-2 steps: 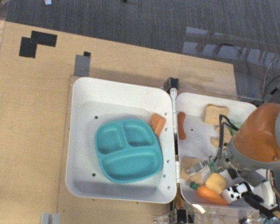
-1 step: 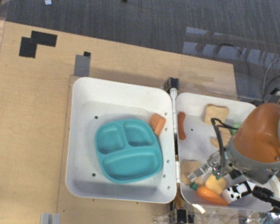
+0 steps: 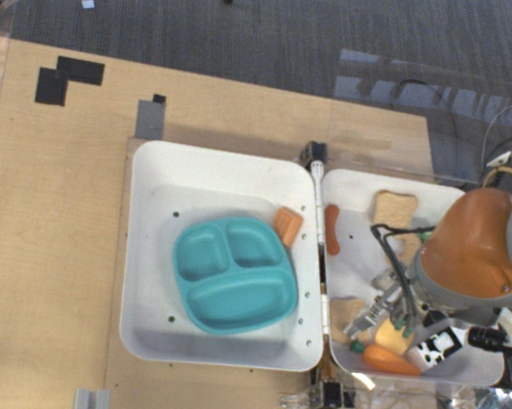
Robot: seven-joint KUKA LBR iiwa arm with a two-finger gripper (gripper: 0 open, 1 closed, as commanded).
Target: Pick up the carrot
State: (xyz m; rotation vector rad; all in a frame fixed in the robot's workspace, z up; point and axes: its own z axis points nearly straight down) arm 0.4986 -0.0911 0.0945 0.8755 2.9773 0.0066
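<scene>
Two shallow white plastic bins sit side by side: a left bin [image 3: 137, 258] and a right bin [image 3: 363, 190]. One teal three-compartment plastic tray [image 3: 233, 275] lies in the left bin, with one small orange-brown block [image 3: 287, 225] at its far right. The right bin shows one slice of tan toast [image 3: 394, 211], one reddish sausage [image 3: 331, 229], one yellow wedge [image 3: 391, 337] and one orange carrot [image 3: 391, 361]. One grey arm [image 3: 474, 251] reaches in from the right.

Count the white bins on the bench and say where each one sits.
2. The left bin holds a teal tray; the right bin beside it holds the carrot.
</scene>
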